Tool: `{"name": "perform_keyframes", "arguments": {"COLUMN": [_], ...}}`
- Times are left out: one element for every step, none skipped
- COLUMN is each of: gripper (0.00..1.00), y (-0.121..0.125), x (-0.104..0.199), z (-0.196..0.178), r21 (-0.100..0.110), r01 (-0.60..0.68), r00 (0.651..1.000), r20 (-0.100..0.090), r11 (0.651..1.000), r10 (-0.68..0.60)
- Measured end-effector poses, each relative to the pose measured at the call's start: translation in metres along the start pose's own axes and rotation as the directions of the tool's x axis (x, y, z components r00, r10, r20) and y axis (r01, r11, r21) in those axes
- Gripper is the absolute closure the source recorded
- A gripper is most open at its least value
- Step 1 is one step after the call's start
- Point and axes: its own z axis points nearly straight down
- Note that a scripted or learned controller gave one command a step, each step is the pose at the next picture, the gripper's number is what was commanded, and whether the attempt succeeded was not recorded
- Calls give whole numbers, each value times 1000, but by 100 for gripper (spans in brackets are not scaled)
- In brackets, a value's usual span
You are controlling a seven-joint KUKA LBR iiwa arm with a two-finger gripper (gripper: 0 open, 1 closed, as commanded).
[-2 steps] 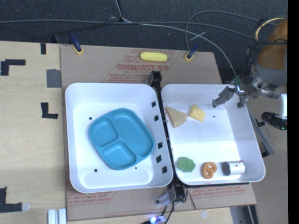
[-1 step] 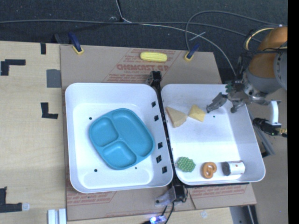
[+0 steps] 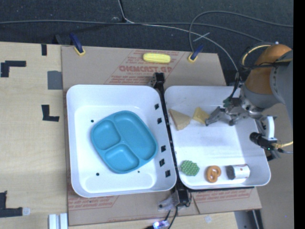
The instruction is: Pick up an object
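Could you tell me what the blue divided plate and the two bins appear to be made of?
The blue divided plate looks like moulded plastic: uniform colour, soft sheen, rounded compartment ridges. The left bin and right bin seem glossy white plastic, with smooth rounded rims, though coated metal is possible.

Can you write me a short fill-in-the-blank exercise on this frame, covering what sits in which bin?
1. The blue divided plate lies in the ____ bin.
2. The gripper reaches over the right bin beside a ____ wedge.
3. Along the right bin's near wall, the pretzel lies between the white and black cylinder and a ____ ball.

Missing words: left; yellow; green
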Motion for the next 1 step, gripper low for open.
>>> {"name": "perform_keyframes", "arguments": {"gripper": [100], "y": [2], "x": [0], "z": [-14], "r21": [-5], "r01": [1], "r00": [1000], "r20": [2], "r11": [1000], "r10": [-1]}}
